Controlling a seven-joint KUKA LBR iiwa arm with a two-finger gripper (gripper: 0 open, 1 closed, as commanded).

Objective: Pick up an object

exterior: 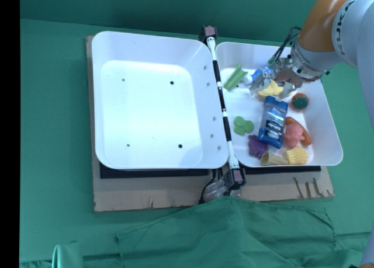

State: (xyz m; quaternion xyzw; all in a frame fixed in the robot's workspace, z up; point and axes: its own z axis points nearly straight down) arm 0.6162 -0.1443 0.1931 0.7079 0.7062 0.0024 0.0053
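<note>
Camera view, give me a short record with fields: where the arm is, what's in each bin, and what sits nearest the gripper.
arm: reaches in from the right, gripper low over the right bin, at its far end
nearest gripper: yellow piece
right bin items: green stick, blue box, green discs, purple piece, pink-orange toy, waffle cone
left bin: white floor with a few small dark dots
</note>
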